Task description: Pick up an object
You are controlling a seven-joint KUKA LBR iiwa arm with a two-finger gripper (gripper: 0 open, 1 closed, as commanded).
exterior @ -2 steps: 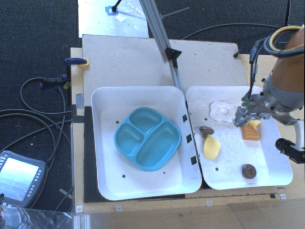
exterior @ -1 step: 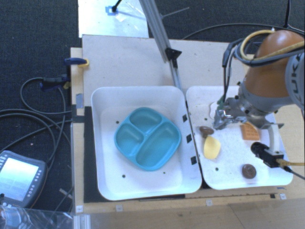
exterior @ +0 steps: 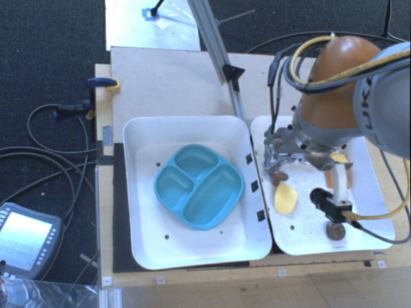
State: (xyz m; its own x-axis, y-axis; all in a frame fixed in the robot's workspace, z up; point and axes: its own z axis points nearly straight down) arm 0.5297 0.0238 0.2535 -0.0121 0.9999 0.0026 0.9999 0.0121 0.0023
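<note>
My gripper (exterior: 276,165) hangs low over the left side of the right bin (exterior: 308,244), close to the wall shared with the left bin. Just below its tip lies a small brown object (exterior: 280,178), partly covered by the gripper. A pale yellow oval piece (exterior: 286,199) rests a little nearer the front. Toward the front right sits a round brown object (exterior: 335,231). An orange stick-like item (exterior: 329,178) and a yellow bit (exterior: 339,158) peek out from under the arm.
The left bin (exterior: 144,236) holds a blue divided plate (exterior: 199,185). The arm's orange-banded wrist (exterior: 337,82) and its cables cover the back of the right bin. A slanted metal pole (exterior: 215,37) crosses above the bins' dividing walls.
</note>
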